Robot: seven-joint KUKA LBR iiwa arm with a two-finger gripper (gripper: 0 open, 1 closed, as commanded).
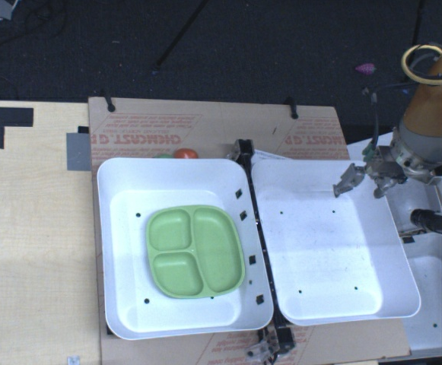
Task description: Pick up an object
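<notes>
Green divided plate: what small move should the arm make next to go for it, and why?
Probably travel left across the divider: the hand hangs over the right bin's far right corner, while the green divided plate lies flat in the left bin.

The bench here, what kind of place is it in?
Probably a robot lab grasping station: two white bins, left and right, clamped on a cardboard sheet, a green divided plate, and a robot hand reaching in.

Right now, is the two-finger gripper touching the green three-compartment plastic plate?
Apart. The camera view shows the gripper over the right bin's upper right corner, while the green divided plate lies in the left bin, the central divider between them.
</notes>
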